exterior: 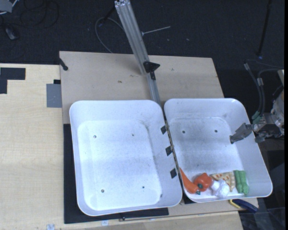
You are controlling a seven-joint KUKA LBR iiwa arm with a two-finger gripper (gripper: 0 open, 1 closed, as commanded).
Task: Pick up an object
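On the table (110, 78), the left bin (81, 114) lies beside the right bin (230, 107), whose near edge gathers an orange object (188, 183), a red piece (204, 180), a white lump (220, 189) and a green object (240, 181), while the gripper (252, 132), fingers spread and holding nothing, hovers over that bin's right rim.

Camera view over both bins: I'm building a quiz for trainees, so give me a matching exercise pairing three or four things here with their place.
Things:
1. green oblong toy
2. orange pepper-shaped toy
3. grey two-finger pincer
4. slanted aluminium rail

Places:
A. over the right bin's right rim
B. right end of the pile along the right bin's near wall
C. rising from the bench behind the bins
D. left end of that pile, near the divider between the bins

Pairs: 1-B, 2-D, 3-A, 4-C
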